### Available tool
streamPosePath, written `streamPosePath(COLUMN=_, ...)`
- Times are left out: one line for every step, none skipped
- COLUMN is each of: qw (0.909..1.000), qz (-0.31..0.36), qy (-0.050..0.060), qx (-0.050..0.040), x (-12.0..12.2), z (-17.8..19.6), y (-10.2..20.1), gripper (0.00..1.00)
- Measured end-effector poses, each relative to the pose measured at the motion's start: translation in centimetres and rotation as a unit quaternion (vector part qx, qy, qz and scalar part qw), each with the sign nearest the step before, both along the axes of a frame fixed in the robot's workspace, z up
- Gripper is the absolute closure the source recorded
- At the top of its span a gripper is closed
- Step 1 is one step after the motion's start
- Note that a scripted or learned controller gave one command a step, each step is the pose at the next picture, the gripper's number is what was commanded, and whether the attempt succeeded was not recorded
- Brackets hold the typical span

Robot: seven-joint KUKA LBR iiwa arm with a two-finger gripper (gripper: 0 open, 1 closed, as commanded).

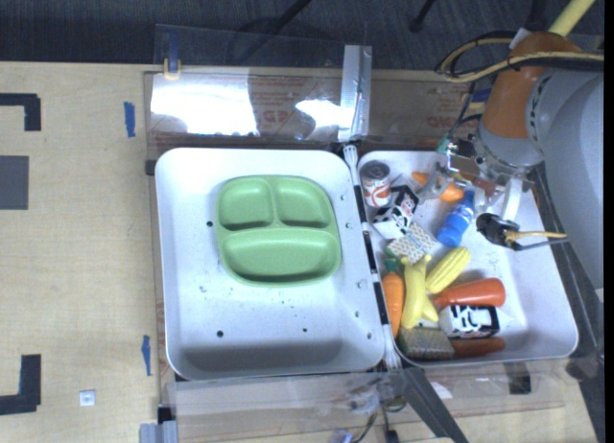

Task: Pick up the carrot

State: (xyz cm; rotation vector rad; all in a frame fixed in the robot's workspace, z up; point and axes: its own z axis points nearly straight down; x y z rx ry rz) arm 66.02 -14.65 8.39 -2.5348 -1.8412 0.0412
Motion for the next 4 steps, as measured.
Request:
streamPosePath(qw=0.9989, qz=0.046, qy=-0.012, qx=0.0045, x=0.7, z=7.0, y=-0.7, gripper=0.00)
streamPosePath(qw=0.9894, qz=0.145, qy=-0.011, qx=0.0067, x=0.7, z=0.0, y=0.6, gripper=0.00)
streamPosePath(qw=0.9893, qz=0.146, qy=-0.006, qx=0.0069, x=0.6, z=0.7, y=0.6, gripper=1.00)
streamPosePath(qw=0.9884, qz=0.151, qy=-0.012, qx=0.0062, x=0.8, z=9.9, y=3.6, gripper=1.00)
